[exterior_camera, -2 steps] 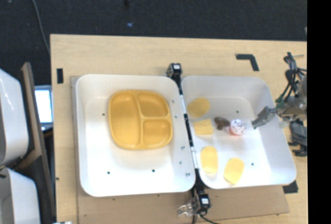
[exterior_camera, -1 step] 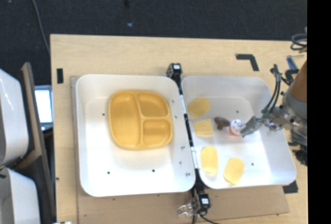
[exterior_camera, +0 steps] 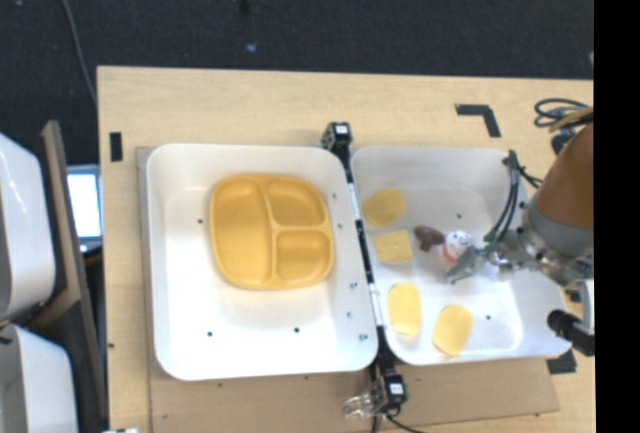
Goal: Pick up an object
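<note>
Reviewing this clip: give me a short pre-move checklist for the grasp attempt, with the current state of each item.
1. End effector inside the right bin: ok.
2. Candidate close by: small white and red object beside it: ok.
3. Object seen between its fingers: cannot tell.
4. Neighbours crowd the target: brown piece lies right beside it: not ok.
5. Yellow pieces lie apart from the tool: ok.
6. Yellow divided plate in the left bin, out of the way: ok.

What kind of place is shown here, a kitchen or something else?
Probably a robotics lab, not a kitchen: a wooden bench bears two white bins, a robot arm reaches into the right one, and cables run over the dark floor.
</note>
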Tool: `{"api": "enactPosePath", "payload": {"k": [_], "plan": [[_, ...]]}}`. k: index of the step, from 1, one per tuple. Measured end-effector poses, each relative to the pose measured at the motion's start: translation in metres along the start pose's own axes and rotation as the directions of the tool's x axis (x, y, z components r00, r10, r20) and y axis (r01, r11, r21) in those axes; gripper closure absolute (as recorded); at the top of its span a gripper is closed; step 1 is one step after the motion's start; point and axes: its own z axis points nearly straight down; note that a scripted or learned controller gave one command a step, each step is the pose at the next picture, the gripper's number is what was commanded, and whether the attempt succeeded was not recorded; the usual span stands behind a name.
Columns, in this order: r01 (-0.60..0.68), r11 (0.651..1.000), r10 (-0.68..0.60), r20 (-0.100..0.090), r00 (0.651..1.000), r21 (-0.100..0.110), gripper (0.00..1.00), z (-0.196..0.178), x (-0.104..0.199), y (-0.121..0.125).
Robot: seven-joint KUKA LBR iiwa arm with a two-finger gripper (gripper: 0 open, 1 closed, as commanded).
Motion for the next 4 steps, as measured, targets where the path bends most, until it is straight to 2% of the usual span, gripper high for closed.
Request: {"api": "enactPosePath", "payload": {"k": [1,2,4], "plan": [[0.0,1.0,0.0,0.002,1.0,-0.004,0.0,0.01,0.0,0.0],[-0.001,1.0,0.001,0.002,1.0,-0.007,1.0,-0.002,-0.001,0.0],[0.001,1.0,-0.001,0.003,1.0,-0.01,1.0,-0.111,-0.008,-0.005]]}}
